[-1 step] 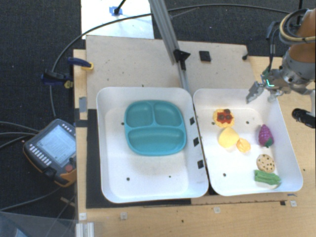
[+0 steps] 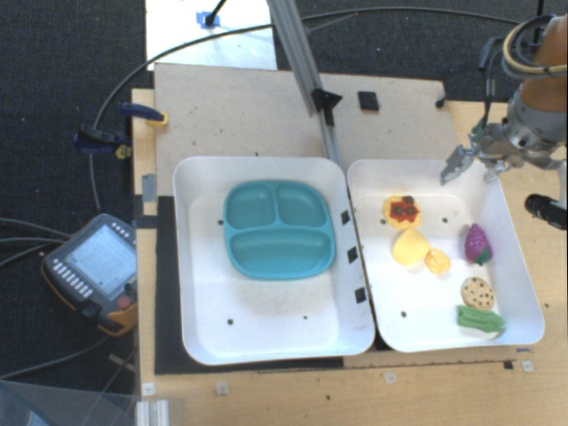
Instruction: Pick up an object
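Observation:
The right bin (image 2: 524, 264) holds several toy foods. A small round piece with red topping (image 2: 401, 209) lies near its back left. In front of it sit a yellow lump (image 2: 409, 248) and a smaller orange-yellow piece (image 2: 437, 261). Purple grapes (image 2: 477, 243), a speckled cookie (image 2: 477, 293) and a green bean pod (image 2: 480, 319) line the right side. My gripper (image 2: 470, 170) hovers over the bin's back right rim, well behind the grapes. It is open, with nothing between its fingers.
The left bin (image 2: 204, 318) carries a teal divided plate (image 2: 279, 229). A grey pole (image 2: 297, 43) slants over the back board. A teach pendant (image 2: 93, 269) and cables lie on the floor at the left.

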### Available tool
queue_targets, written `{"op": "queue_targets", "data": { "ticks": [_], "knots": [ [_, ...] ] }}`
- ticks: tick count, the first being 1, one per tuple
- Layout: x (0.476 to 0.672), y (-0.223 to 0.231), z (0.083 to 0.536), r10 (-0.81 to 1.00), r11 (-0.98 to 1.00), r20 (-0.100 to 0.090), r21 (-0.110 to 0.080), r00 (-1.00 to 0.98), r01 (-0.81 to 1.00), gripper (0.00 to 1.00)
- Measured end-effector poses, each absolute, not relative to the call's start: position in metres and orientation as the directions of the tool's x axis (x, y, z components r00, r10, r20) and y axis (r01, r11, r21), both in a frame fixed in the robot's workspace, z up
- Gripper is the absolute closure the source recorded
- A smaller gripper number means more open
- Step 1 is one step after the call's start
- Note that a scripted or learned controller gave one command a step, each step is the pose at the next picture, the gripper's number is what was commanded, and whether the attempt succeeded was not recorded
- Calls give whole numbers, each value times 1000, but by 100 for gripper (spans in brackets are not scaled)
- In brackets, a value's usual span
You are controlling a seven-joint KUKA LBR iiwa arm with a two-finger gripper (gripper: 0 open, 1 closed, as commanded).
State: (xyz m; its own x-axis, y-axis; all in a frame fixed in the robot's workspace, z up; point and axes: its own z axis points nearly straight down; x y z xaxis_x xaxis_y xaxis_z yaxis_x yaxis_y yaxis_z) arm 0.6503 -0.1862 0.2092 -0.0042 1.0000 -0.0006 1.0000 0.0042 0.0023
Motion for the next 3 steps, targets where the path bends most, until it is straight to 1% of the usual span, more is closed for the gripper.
{"op": "queue_targets", "data": {
  "ticks": [1, 2, 3],
  "knots": [
    [645, -194, 154, 1000, 2, -1, 0, -2, 1000, 0],
    [643, -184, 106, 1000, 5, -1, 1, -5, 1000, 0],
    [650, -187, 96, 1000, 5, -6, 17, -5, 1000, 0]
  ]
}}
